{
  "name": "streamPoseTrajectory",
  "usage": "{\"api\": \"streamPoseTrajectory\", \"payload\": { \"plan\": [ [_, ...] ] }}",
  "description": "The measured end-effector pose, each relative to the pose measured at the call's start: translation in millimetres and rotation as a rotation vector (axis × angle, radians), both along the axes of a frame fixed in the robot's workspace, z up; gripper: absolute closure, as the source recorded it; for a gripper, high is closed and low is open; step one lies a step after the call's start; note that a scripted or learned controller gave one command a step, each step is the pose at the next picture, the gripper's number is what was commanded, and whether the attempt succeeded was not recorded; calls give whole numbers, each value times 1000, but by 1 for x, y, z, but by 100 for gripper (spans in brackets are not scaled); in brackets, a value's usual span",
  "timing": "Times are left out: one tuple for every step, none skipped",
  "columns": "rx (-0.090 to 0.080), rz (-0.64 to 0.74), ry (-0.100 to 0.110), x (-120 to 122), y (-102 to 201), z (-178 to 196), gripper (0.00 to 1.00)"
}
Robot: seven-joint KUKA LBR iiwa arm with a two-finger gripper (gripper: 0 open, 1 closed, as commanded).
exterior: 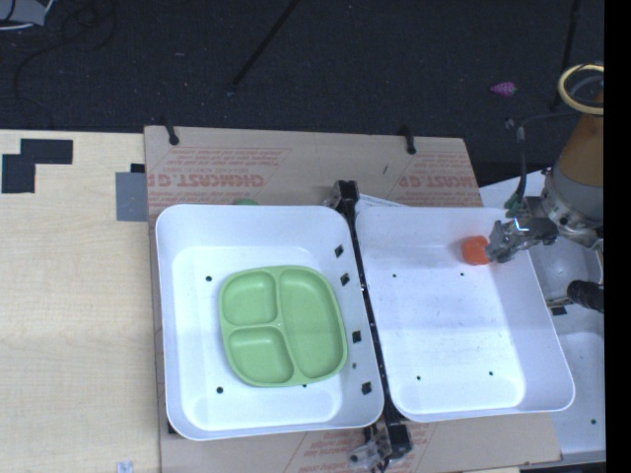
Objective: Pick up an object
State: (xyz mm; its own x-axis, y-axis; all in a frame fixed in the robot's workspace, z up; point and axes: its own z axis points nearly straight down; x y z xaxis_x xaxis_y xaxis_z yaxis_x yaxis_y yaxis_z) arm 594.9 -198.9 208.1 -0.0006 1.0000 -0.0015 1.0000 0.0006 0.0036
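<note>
Camera view is read from the near edge of the surface [69,343] outward. Nearest lie the front rims of the two white bins, joined by a dark hinge strip. In the left bin [187,264] a green divided plate [283,324] is seen lying flat, three compartments, roughly centred, well apart from the arm. The right bin [444,363] has its near floor bare. Further back, close to its right wall, a small orange object [475,250] is seen resting on the floor. The end effector [505,236] is placed just beside it, on its right, seemingly touching or nearly so; whether it is parted or closed cannot be told, and the object is not seen clasped. Behind, the grey arm with its orange band [580,146] is seen, then brown cardboard [296,170] and dark floor.

The step in hand is judged to be the approach to the orange object. For it to be done well, the end effector should be centred over the object rather than beside it, so that the object is straddled rather than nudged. The bin wall close by should be allowed for, since the object could be pushed against it. Lifting should be left until the object is clearly seated.
</note>
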Motion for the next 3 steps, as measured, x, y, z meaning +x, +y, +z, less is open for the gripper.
{"api": "streamPoseTrajectory", "payload": {
  "plan": [
    [1,0,0,-7,2,60,100],
    [1,1,2,-7,1,85,100],
    [3,4,6,-8,53,84,100]
  ]
}}
